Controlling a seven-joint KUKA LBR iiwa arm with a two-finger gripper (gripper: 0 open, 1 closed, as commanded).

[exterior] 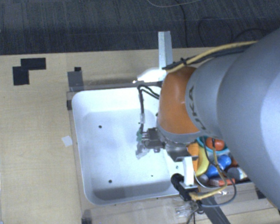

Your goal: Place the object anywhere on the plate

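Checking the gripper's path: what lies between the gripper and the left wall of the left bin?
In the camera view, bare white bin floor separates the gripper from the left wall.

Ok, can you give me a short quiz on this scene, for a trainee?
1. True or false: the gripper is over the left bin.
2. From which side of the view does the arm reach in? A) left B) right C) bottom left corner
3. Fill in: the band above the wrist is ___ in colour.

Key: 1 true; 2 B; 3 orange.
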